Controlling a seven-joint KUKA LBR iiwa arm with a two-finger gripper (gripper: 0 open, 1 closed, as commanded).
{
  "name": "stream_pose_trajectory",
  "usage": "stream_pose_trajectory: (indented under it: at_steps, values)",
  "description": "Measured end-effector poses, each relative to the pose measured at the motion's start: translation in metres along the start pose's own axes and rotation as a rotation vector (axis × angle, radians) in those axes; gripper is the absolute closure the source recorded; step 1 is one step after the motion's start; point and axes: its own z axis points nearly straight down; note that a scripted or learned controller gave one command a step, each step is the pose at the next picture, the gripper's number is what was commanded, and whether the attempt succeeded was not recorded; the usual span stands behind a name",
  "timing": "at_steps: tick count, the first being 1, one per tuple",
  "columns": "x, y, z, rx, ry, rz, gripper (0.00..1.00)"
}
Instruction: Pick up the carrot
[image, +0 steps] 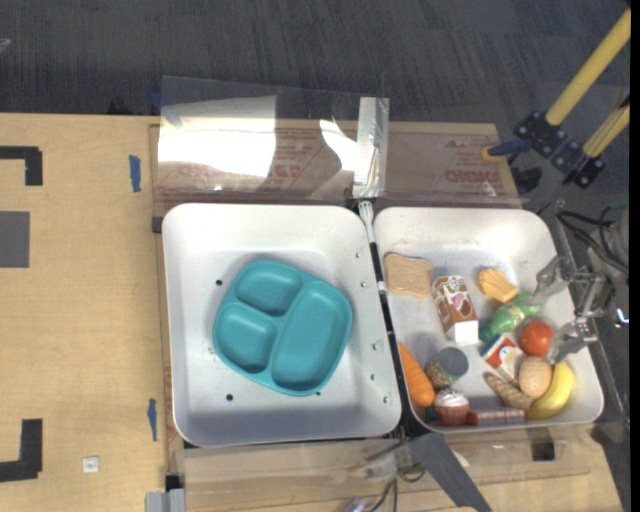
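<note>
I take the carrot (417, 375) as my mark. It lies in the right bin (470, 222), against that bin's left wall near the front corner, thick end toward the back and tip toward me. Nothing is gripping it.

Just right of the carrot's tip, at the front wall, sits a small red-and-white tub (452, 405). A grey round lid (451, 361) lies just beside the carrot's middle. Well to the right of the carrot, in the front right corner, a banana (556, 390) curves around a pale egg (535, 377).

Farther back and right of the carrot are a red tomato (537, 337) and a green pepper (508, 320). The pincer (560, 305) sits at the bin's right rim, well apart from the carrot. Its prongs look spread apart with nothing clamped between them.

Behind the carrot stands a small brown-and-white carton (455, 305), and beyond that a slice of bread (407, 274).

Left of the carrot, across the bin walls, the left bin (200, 240) holds a teal divided plate (283, 325).

Farthest from the carrot, a clear plastic sheet (250, 150) lies on the worktop (70, 300) beyond both bins.
</note>
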Motion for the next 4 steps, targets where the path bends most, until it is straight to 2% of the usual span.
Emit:
stream_pose_trajectory:
  at_steps: [1,2,3,4]
  values:
    - [-0.065,0.030,-0.016,0.000,-0.005,-0.286,0.00]
    - [-0.155,-0.020,0.017,-0.001,-0.002,-0.409,0.00]
    - [-0.113,-0.032,0.122,0.003,-0.006,-0.554,0.00]
    - [-0.112,0.037,0.135,-0.001,-0.005,-0.608,0.00]
